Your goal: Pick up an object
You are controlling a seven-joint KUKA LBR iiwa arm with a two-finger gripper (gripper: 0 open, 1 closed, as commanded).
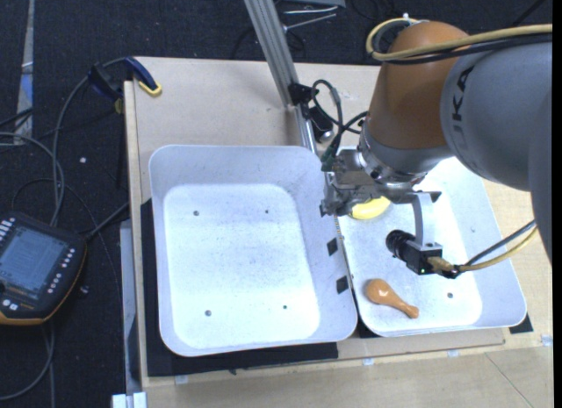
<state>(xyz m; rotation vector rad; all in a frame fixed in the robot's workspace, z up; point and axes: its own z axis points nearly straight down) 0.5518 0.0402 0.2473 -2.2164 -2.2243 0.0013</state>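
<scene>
1. Pale yellow rounded object (pixel 371 209), prob. plastic fruit, lies in the right white shallow bin (pixel 492 297), centre-right of frame, part-covered by the wrist, so likely the target.
2. Hand (pixel 341 196) sits right over/at it near the bin's left wall; spread or pinched: can't tell.
3. Tan pear-shaped toy (pixel 390 297) lies lower in the same bin, apart.
4. Left white bin (pixel 176 178) on the tabletop (pixel 211 103).

Both bins, the left bin (pixel 237 257) and the right bin (pixel 492 248), look like smooth matt white plastic, faintly speckled. The bench (pixel 219 108) is pale, matt wood. Glossy orange toy (pixel 391 297); smooth yellow piece (pixel 370 210); arm (pixel 492 99) satin grey, shiny orange band.
</scene>
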